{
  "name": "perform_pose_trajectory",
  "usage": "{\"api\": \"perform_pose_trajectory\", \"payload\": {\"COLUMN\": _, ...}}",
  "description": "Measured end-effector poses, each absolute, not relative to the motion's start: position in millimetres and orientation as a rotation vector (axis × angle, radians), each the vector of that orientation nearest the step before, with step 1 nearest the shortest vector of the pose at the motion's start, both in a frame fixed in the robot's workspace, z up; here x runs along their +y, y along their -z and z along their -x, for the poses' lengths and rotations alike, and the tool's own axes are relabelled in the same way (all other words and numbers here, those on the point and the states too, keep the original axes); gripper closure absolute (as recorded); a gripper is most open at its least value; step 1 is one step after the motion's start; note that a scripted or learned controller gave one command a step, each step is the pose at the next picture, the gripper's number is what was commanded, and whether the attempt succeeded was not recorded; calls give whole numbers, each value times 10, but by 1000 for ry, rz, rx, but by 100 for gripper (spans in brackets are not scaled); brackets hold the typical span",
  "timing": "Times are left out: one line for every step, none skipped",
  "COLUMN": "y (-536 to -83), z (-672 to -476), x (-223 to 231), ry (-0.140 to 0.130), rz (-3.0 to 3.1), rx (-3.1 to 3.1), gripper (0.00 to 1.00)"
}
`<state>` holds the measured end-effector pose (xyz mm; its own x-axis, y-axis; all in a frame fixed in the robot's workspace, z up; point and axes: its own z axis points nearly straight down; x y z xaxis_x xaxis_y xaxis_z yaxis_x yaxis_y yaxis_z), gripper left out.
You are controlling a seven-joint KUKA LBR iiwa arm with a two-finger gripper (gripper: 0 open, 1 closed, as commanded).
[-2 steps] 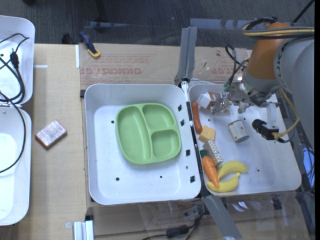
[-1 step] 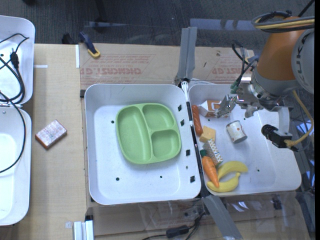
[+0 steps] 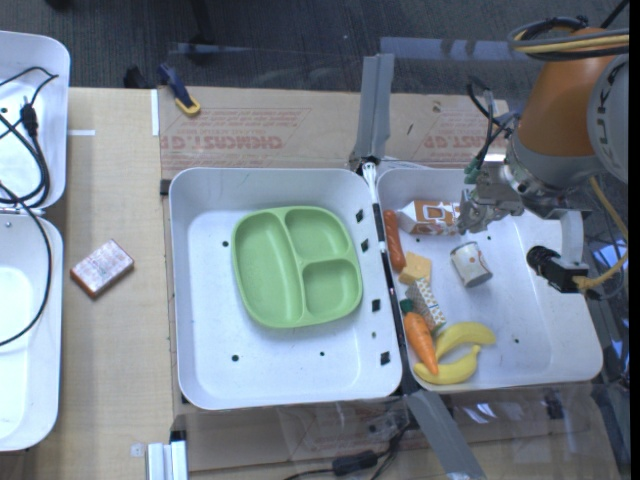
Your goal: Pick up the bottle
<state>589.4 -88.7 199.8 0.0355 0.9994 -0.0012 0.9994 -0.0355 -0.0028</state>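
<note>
Gripper (image 3: 478,211) sits low over the back of the right bin (image 3: 540,353), just above and right of a small brown-and-white carton (image 3: 432,217) lying near the bin's far wall. Whether it has closed on anything cannot be told; cabling and wrist hardware hide the tips. Bottle (image 3: 470,265), a short grey-white cylinder, lies on its side on the bin floor just in front of the gripper, apart from it and near the bin's middle. Along the left wall of the right bin, from back to front: a red-orange sausage-shaped piece (image 3: 395,240), a yellow wedge (image 3: 416,267), a pale speckled block (image 3: 429,302), a carrot (image 3: 420,337), and bananas (image 3: 458,352) at the front. Left bin (image 3: 200,368) holds a green divided plate (image 3: 297,265), set roughly centred. Outside the bins, a small patterned box (image 3: 101,268) rests on the wooden bench (image 3: 110,368).
</note>
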Motion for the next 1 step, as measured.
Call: {"api": "perform_pose_trajectory", "payload": {"y": -1909, "z": -5630, "x": -805, "ry": -4, "rz": 2204, "rx": -2236, "gripper": 100}}
